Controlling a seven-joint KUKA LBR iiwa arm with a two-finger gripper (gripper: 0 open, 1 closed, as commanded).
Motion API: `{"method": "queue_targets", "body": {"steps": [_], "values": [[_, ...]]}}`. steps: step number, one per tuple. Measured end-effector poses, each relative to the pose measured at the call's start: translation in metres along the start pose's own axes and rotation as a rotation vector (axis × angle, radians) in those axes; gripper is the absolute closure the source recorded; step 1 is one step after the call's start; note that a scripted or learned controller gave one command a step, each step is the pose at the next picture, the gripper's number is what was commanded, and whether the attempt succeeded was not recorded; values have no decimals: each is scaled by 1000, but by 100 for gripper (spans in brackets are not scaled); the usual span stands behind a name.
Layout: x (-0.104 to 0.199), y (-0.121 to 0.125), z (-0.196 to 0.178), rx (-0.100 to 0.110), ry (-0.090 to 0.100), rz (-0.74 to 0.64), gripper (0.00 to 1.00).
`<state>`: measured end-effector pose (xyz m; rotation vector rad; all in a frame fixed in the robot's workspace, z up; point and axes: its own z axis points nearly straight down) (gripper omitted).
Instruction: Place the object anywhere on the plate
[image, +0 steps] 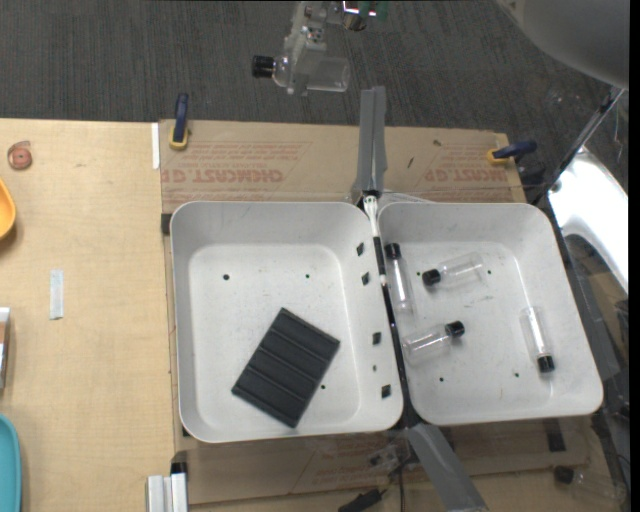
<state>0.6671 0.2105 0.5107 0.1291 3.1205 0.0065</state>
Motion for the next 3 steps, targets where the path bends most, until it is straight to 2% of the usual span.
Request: {"method": "queue_targets", "body": {"steps": [3], "values": [[-4,1,-25,-2,-7,0,100]]}}
